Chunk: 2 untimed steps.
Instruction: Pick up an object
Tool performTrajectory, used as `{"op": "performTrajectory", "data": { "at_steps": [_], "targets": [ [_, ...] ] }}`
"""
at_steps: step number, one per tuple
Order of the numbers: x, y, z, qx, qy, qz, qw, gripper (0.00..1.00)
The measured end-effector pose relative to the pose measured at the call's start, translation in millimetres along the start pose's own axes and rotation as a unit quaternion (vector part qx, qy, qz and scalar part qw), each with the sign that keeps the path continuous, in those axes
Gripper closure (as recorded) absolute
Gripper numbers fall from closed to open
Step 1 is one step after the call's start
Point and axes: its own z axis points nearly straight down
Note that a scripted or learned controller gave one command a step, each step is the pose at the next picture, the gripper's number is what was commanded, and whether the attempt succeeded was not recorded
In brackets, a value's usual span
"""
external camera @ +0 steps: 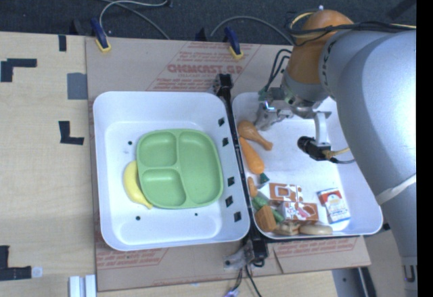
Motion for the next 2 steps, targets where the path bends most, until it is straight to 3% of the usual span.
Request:
{"op": "performTrajectory", "data": {
  "at_steps": [2],
  "targets": [
    [-3.1, 0.1, 0.0, 0.000, 0.000, 0.000, 1.0000, 0.00]
  ]
}}
